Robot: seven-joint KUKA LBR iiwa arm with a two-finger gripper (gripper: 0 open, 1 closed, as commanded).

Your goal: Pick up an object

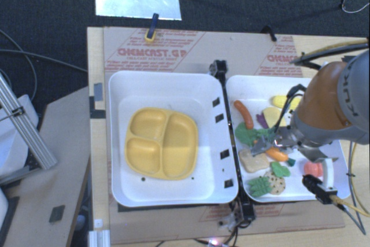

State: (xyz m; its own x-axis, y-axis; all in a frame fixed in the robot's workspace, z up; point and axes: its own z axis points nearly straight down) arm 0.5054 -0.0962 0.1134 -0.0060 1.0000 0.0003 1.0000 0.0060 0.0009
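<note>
My gripper [261, 145] is low in the right bin [243, 85], reaching in from the right. It sits over a green leafy piece [246, 136], with a small orange carrot-like piece [278, 154] and a tan bread slice [253, 162] just below it. Around it lie a red sausage [243, 114], a purple piece [261, 120], a yellow piece [280, 101], a chocolate-chip cookie [277, 184], a second green piece [260, 185] and a red-pink piece [313, 169]. The arm hides part of the bin's right side. I see nothing lifted.
The left bin [124, 89] holds a yellow divided plate [162, 142]. A ridge with black clips [223, 118] separates the two bins. Cardboard lies under both bins, with a blue-and-yellow tool [151, 28] at the back.
</note>
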